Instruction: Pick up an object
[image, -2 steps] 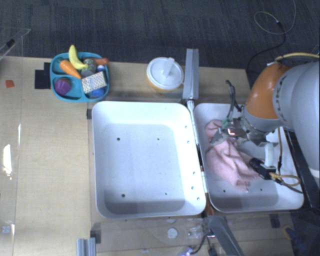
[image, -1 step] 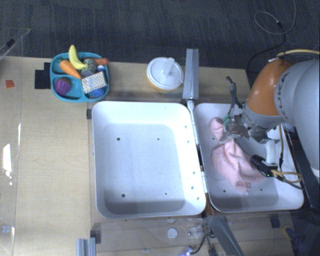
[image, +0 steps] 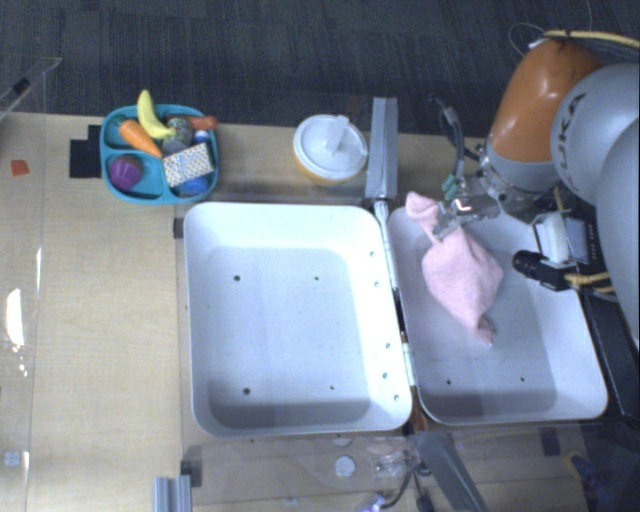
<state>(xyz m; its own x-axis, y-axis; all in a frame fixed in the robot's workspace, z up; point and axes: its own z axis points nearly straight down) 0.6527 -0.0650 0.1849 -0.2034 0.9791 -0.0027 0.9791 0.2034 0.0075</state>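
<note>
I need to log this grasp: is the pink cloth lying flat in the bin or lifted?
Partly lifted: the pink cloth hangs bunched from the tool, its lower end near the right bin floor.

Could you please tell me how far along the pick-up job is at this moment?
Done: the end effector has reached the pink cloth in the right bin. In hand: it meets the cloth's upper corner, which looks pulled up. Left: lifting the cloth clear.

Cloth (image: 462, 283) in right bin (image: 560, 385), tool (image: 455, 215) at its upper end; left bin (image: 215, 400) alongside.
</note>
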